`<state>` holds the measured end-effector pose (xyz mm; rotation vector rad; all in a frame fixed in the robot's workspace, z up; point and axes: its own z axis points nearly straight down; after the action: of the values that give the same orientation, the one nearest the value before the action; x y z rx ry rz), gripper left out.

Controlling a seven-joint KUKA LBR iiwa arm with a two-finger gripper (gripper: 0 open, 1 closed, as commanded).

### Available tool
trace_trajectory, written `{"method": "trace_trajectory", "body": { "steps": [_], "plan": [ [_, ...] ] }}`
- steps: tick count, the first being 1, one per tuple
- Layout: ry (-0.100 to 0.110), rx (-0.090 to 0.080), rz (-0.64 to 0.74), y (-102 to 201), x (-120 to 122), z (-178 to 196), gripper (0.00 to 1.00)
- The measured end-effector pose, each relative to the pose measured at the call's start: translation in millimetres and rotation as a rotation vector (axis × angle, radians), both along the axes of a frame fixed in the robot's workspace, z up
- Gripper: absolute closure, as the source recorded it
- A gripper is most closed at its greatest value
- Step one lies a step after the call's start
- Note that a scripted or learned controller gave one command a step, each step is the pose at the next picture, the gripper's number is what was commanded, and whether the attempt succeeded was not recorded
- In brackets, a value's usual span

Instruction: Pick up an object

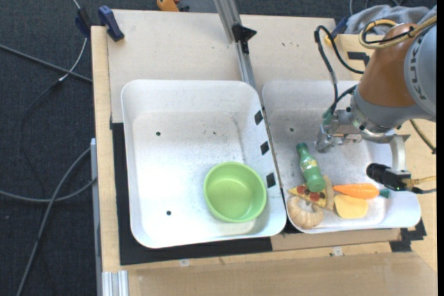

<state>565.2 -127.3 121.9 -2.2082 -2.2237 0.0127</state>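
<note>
Camera view: my gripper (330, 138) hung low in the right bin (277, 100), near its middle, the arm (395, 80) coming in from the right. I could not tell its state; that part was too small and blurred, and I saw nothing held in it.

Key relation: the bottle (309, 167) lay just beside the gripper, toward the near edge of the bin and slightly left. It was green, lying flat, its long axis running from cap (far end, nearest the gripper) down to the base by the near wall, tilted a little. I judged it the nearest pick; a grasp would want to close across that axis.

Clutter at the near wall: the pizza slice (309, 195) touched the bottle's base, the bread roll (305, 213) sat just under that, the cheese wedge (351, 207) beside it, the carrot (356, 190) lying crosswise on top of the wedge, well right of the bottle. These crowded the base end; the cap end looked open.

A black cable plug (385, 175) hung off the arm close to the carrot, a possible snag.

Left bin (180, 100): a green bowl (234, 191) near the front corner, well apart from the gripper, across the divider wall.
</note>
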Motion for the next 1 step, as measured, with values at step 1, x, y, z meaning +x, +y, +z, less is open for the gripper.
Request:
{"method": "trace_trajectory", "body": {
  "steps": [1],
  "plan": [
    [-0.009,0.0,-0.003,11.4,-0.2,49.6,1.0]
  ]
}}
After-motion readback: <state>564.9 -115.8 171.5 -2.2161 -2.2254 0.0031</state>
